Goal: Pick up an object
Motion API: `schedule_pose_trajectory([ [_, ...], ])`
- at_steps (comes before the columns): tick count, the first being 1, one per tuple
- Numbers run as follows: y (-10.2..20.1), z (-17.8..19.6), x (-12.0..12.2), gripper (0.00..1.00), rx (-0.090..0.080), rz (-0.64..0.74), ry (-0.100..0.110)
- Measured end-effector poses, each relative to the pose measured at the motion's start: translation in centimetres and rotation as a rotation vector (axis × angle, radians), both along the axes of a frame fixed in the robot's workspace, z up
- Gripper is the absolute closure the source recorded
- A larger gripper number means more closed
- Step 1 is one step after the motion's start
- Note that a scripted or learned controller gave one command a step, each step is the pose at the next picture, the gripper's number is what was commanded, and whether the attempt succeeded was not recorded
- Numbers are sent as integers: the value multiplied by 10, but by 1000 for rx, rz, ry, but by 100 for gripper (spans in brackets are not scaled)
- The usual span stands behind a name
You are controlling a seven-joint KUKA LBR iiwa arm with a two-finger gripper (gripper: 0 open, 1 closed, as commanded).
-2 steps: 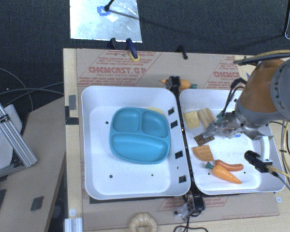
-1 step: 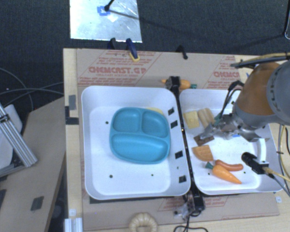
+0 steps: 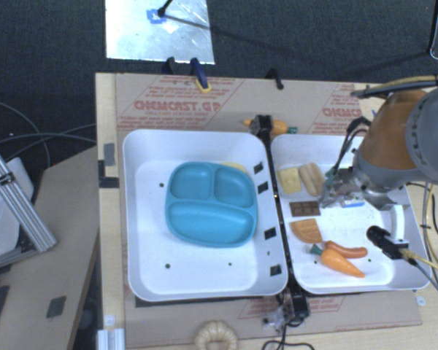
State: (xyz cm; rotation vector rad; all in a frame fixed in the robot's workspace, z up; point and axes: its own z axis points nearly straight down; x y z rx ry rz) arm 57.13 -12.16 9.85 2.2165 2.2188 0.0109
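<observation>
Nothing lifted yet: hand low in right white bin, near brown chocolate square and tan bread pieces. Grip state cannot be told. Orange carrots lie apart.

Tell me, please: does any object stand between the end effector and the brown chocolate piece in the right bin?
Nothing visible does. The end effector is low in the right bin, just right of the brown chocolate piece, with bare white floor between them. The bread pieces lie behind, the carrots nearer the front.
</observation>
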Motion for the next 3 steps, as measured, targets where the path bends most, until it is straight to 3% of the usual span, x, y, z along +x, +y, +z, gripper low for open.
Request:
schedule_pose_trajectory([
  [3, -9, 128, -2, 100, -2, 3, 3],
])
